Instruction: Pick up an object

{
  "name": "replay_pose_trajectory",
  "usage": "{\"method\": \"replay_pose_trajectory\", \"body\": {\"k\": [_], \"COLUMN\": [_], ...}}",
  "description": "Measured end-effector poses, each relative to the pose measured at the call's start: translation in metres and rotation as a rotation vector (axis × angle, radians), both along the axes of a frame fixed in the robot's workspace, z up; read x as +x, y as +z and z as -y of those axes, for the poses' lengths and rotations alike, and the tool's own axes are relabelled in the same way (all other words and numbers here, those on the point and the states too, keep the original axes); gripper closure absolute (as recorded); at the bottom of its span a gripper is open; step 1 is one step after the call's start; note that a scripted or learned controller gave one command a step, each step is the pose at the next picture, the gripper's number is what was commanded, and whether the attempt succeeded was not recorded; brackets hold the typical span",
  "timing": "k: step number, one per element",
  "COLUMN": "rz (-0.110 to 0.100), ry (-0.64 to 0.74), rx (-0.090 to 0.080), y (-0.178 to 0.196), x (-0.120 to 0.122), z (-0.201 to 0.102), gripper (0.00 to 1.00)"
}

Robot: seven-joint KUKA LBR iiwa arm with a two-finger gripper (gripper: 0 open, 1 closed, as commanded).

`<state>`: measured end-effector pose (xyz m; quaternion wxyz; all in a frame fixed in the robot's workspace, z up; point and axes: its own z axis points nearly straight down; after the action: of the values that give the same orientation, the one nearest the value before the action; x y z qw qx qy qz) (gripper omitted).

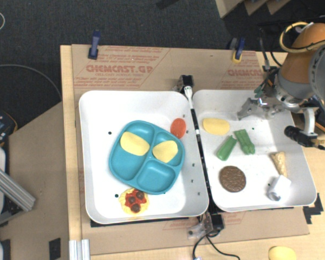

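Observation:
My gripper (255, 107) hangs over the far part of the right bin (309, 199), up and to the right of a pale yellow oval piece (215, 125). Nothing shows held in it. Below it lie two green pieces (226, 148) (245, 141), side by side. A brown round cookie (232, 178) rests nearer the front. A tan wedge (279, 162) and a small white and grey object (279, 187) sit at the bin's right side.
The left bin (92, 145) holds a blue divided plate (146, 172) with two yellow pieces in it, an orange-red piece (178, 127) by its far right, and a small pizza slice (133, 200) at the front. The grey arm (300, 75) enters from the upper right.

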<state>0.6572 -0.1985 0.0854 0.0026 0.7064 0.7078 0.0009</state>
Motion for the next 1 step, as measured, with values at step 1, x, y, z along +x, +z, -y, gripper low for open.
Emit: {"method": "replay_pose_trajectory", "body": {"k": [1], "rz": [-0.006], "ry": [-0.001], "rx": [0.005], "y": [0.0003], "x": [-0.0150], "z": [0.0106], "gripper": [0.00]}}
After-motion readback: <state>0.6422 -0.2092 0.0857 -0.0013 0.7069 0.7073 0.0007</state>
